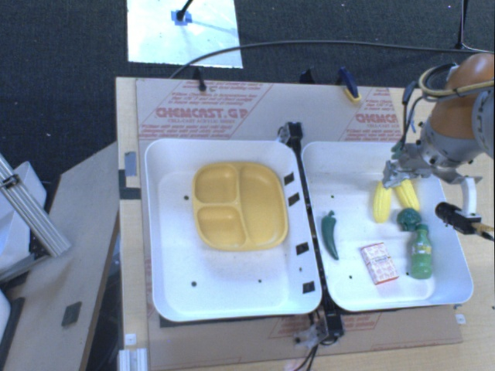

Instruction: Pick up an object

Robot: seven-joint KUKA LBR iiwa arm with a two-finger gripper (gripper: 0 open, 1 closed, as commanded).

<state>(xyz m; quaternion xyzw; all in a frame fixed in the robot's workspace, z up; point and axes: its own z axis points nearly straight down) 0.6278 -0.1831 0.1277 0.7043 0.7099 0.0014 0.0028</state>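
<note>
Corn cobs, two of them: one [382, 202] lies just left of the other [407, 194] near the back of the right bin [348, 296], both yellow and pointing roughly front to back, touching or nearly so. From where I stand the gripper [398, 178] sits right over their far ends, its grey fingers pointing down at the cobs; I cannot tell how far apart the fingers are, nor whether either cob is actually between them. Both cobs look to be resting on the bin floor.

The arm [464, 122] reaches in from the right, grey with an orange band at the top of what I can see, and a black stub with a white bracket juts out beside it over the bin's right rim.

Just in front of the cobs lies a dark green lumpy thing [410, 220], and touching its near side a green bottle [421, 253] lying lengthwise. Left of the bottle is a small red and white box [379, 263], flat on the floor. Further left, near the divider between the bins, a dark green pepper [330, 234] lies by itself, well apart from the rest.

The left bin [174, 300] holds a yellow divided plate [236, 205] with three compartments, sitting about in the middle
</note>
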